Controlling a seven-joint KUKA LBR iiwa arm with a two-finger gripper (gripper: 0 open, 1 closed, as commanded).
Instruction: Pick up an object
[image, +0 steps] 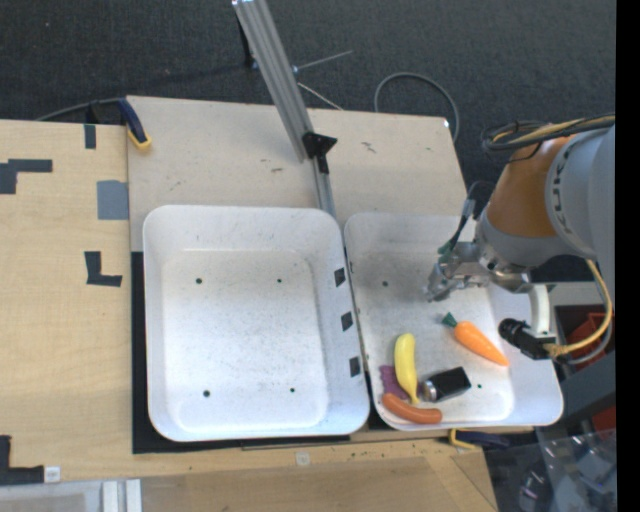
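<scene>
A: The tool (441, 283) hangs over bare floor in the right bin (372, 250); whether it's spread or pinched, I cannot tell from up here.

B: And the pickings sit apart from it, down at the near end: carrot (477, 341), banana (405, 366), a black block (446, 383), a sausage (411, 410) at the rim.

A: That cluster's the risk. Banana, block and sausage are almost touching, so a descent there could nudge one away or clip two.

B: Carrot's tapered too; it may well squirt out.

A: The left bin (165, 300) is speckled white, on a pale wooden desk (60, 330). Dark carpet (150, 40) beyond, cables trailing.
</scene>
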